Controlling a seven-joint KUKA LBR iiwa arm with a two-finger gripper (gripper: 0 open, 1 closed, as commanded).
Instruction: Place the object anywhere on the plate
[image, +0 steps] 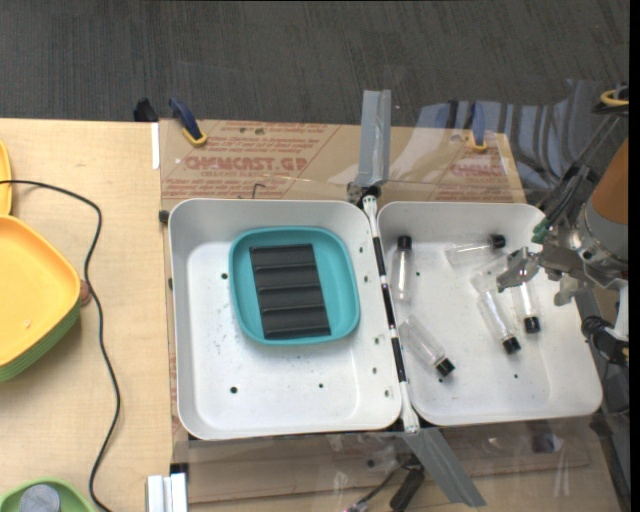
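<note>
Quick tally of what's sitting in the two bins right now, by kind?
Teal plate: 1, in the left bin
Black ribbed block: 1, on the plate
Clear vials with black caps: 5, in the right bin
Total: 7

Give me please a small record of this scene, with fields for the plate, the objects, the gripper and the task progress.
plate: teal plate in the left bin, with a dark ribbed insert on it
objects: several clear tubes with black caps lying loose in the right bin
gripper: gripper above the right bin, near the tubes
progress: no tube on the plate yet
</note>
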